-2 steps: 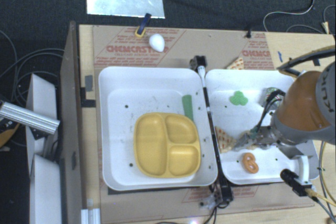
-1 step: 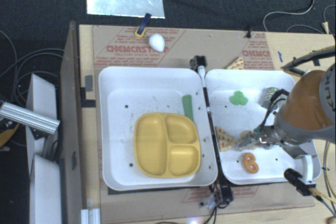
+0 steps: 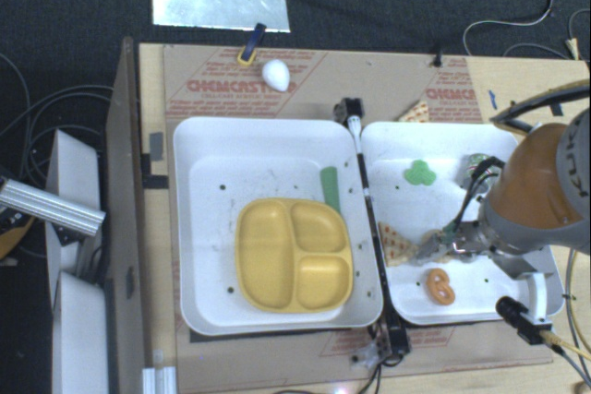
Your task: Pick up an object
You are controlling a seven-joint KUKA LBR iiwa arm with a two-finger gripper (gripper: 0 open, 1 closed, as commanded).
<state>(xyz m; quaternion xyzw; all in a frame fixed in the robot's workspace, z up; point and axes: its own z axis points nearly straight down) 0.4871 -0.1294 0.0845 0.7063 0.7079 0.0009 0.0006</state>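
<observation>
Gripper (image 3: 441, 243) low in right bin (image 3: 517, 314), grip state unclear; orange pretzel (image 3: 440, 286) just below it, waffle piece (image 3: 395, 243) left, green blob (image 3: 420, 173) above.

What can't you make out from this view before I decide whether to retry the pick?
- End effector: small and blurred in the camera view; whether it is open or shut cannot be told.
- Right bin: its far right part is covered by the arm, so anything lying there is hidden.
- Orange pretzel-like item: whether anything touches it cannot be told.
- Tan piece by the divider: too small to identify.
</observation>
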